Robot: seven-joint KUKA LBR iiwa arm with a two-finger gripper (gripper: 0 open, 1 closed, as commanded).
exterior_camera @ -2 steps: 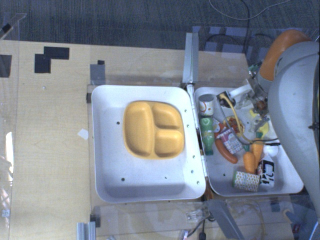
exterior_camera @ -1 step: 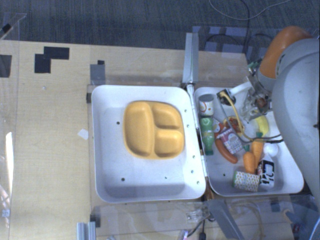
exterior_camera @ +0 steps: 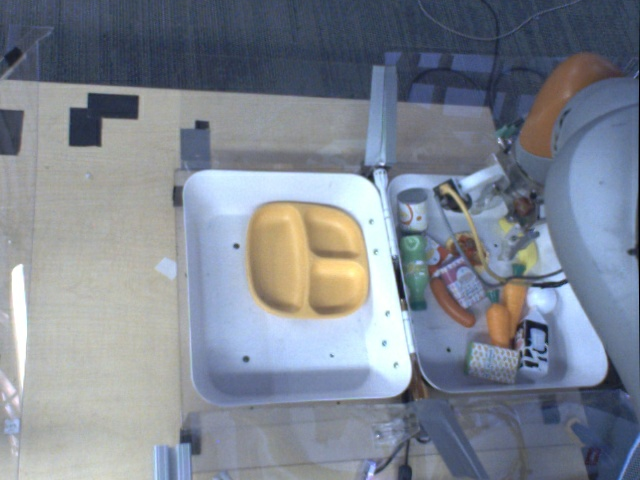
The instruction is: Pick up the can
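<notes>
White plastic bins sit side by side on the wooden tabletop; the left bin carries a yellow divided tray near its middle, tilted a little. My grey arm, orange band above the wrist, reaches over the right bin's far right corner, and my gripper hangs there above the clutter, with a yellow cable looping beside it; I cannot tell how my jaws stand, the tangle around them is too busy. The can stands upright in the right bin's far left corner, close against the left wall, well apart from my gripper. Just nearer along that wall lies a green bottle. Toward the bin's middle lie a red packet and a sausage-like thing; an orange carrot-like piece lies near the right side. At the near edge rest a patterned cup on its side and a black-and-white block, touching each other.
</notes>
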